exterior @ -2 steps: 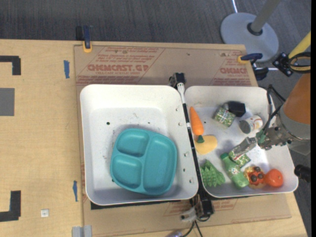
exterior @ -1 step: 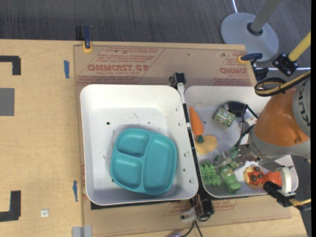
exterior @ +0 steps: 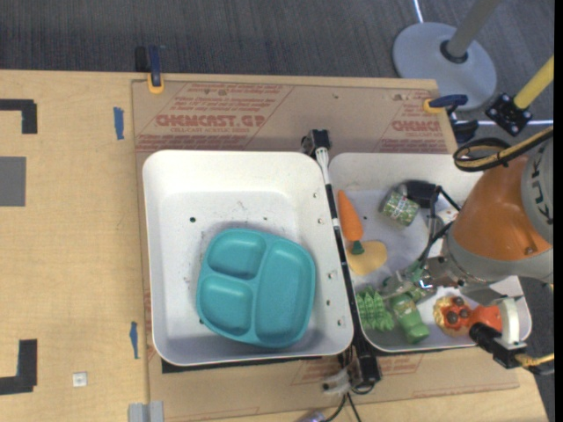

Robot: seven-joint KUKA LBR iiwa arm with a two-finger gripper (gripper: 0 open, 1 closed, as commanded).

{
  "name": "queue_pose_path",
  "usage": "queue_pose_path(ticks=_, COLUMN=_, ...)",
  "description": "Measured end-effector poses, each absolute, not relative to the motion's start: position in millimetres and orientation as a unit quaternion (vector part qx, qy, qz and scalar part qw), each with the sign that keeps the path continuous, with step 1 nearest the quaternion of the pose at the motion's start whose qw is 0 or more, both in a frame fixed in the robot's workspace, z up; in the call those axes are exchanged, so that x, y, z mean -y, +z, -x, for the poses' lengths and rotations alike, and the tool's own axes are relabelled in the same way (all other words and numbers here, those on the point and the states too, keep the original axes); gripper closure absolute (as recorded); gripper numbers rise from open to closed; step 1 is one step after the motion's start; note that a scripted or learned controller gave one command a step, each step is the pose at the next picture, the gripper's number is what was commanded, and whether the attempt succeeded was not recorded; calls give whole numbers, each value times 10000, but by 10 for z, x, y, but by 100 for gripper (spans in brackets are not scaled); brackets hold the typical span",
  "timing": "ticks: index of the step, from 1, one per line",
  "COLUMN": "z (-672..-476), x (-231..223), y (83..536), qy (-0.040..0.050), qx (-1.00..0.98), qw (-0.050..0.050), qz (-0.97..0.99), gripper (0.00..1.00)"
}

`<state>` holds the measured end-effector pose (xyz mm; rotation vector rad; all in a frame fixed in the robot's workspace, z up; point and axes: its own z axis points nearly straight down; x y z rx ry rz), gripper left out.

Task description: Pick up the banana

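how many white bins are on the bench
2, side by side. The left bin holds a teal divided plate. The right bin holds a carrot and other small items; the arm covers part of it.

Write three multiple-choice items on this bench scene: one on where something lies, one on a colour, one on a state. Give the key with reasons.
1. Where does the divided plate lie?
A. in the left bin
B. in the right bin
C. on the cardboard outside both bins

2. What colour is the divided plate?
A. red
B. teal
C. yellow

3. How does the carrot rest?
A. standing upright on its tip
B. held up in the air by the arm
C. lying flat on the right bin's floor, by its left wall

Key: 1 A, the plate sits on the left bin's floor; 2 B, its surface is plainly teal; 3 C, the carrot lies lengthwise beside the divider between the bins.
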<state>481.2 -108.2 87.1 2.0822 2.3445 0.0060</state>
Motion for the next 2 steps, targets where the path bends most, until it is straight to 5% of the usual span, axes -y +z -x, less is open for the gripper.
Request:
queue_pose_path(ticks=1, z=-4800, x=535, y=1847, qy=8, qx=-8557, qw=16, qz=-5174, gripper=0)
queue_pose_path(ticks=2, z=-5186, x=1050, y=874, qy=12, qx=-9064, qw=22, qz=-4224, gripper=0)
